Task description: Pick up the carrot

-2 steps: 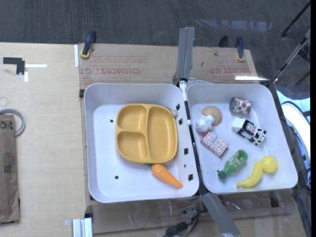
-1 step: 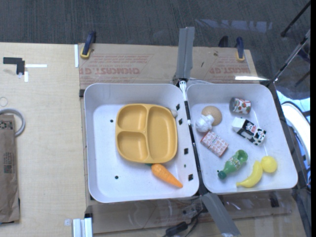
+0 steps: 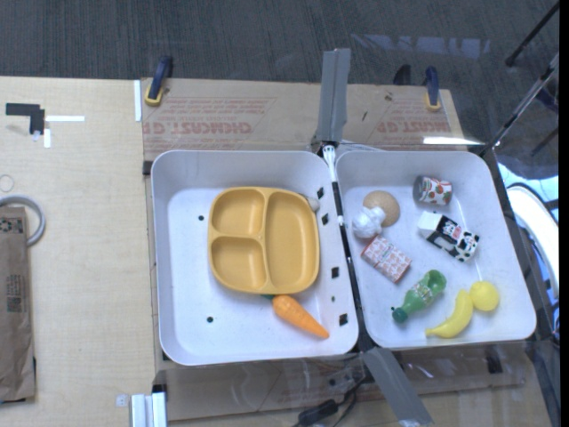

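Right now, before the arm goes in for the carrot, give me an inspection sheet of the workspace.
Surface: two white bins, left bin, right bin, on a wooden bench.
Job's things: carrot lies in left bin, touching the near edge of the yellow divided plate.
Clutter: right bin holds green bottle, banana, can, cow-print carton, patterned box.
Hand: nothing seen.
Cables: dark cable at the bench's near edge.
Surroundings: dark carpet, brown paper bag left.

The pose of the arm cannot be determined from the camera view. The state of the gripper cannot be determined either.
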